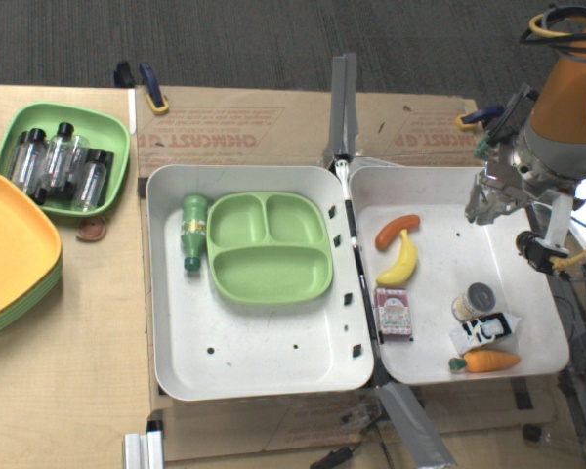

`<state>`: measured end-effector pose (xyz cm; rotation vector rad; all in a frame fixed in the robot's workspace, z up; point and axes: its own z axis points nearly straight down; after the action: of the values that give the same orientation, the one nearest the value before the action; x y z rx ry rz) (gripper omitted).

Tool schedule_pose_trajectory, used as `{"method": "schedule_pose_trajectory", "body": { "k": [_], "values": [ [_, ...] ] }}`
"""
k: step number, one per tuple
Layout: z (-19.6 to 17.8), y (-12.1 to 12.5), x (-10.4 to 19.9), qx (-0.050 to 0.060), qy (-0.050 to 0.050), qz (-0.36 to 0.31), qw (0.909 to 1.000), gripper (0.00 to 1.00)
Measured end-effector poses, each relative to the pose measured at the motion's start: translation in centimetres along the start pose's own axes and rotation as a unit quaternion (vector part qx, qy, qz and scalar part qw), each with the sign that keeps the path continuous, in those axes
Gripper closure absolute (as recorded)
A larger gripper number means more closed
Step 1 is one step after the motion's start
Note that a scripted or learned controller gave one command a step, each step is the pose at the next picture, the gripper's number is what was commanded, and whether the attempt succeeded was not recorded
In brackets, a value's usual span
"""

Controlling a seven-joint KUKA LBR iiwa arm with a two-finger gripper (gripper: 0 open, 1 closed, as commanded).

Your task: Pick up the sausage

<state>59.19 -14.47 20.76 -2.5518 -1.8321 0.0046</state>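
The sausage (397, 229), short, curved and orange-red, lies in the upper left part of the right bin (439, 198), just above a yellow banana (400, 260) and nearly touching it. My gripper (484, 206) hangs over the bin's upper right area, under the grey wrist and orange band. It stands well to the right of the sausage, apart from it, with bare bin floor between them. Nothing shows in its grasp.
Further down the right bin are a small red-and-white box (394, 313), a tin can (477, 299), a black-and-white packet (485, 328) and a carrot (488, 362). The left bin (264, 360) holds a green divided plate (270, 246) and a green bottle (192, 231). A green tray of bottles (63, 159) and orange plates (15, 252) sit far left.
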Motion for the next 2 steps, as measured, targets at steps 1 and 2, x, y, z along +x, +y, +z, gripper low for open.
{"method": "schedule_pose_trajectory", "body": {
  "k": [1, 2],
  "values": [
    [-0.79, 0.01, -0.02, 0.001, -0.001, -0.002, 1.0, 1.0],
    [-1.56, 0.01, -0.04, 0.002, -0.003, -0.004, 1.0, 1.0]
  ]
}}
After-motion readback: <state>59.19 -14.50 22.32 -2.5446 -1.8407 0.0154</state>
